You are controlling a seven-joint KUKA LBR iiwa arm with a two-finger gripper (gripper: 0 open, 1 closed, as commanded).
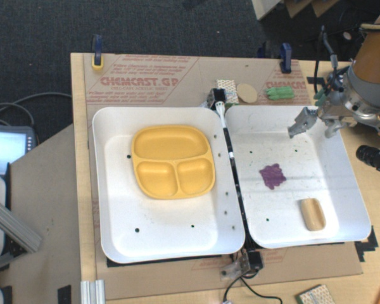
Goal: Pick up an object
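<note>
A: Camera view. Candidate objects for the pick?

B: Two in the right bin [342, 170]: one purple grape cluster [273, 175] near mid-floor, one tan bread-like block [313, 214] toward the near right corner. Well apart, both lying flat.

A: Handling?

B: Judged light. Grape cluster likely soft, lumpy; best taken across its narrow width from above. Block likely smooth, firmer; best taken across its short sides.

A: Gripper?

B: Gripper [318, 123] above the far right part of the right bin, fingers spread, nothing between them.

A: Remaining count?

B: Two white bins. One yellow divided plate [173, 161], three compartments, in the left bin [114, 220]. On the bench [145, 81] behind: one green piece [280, 94], one tan disc [246, 93].
</note>
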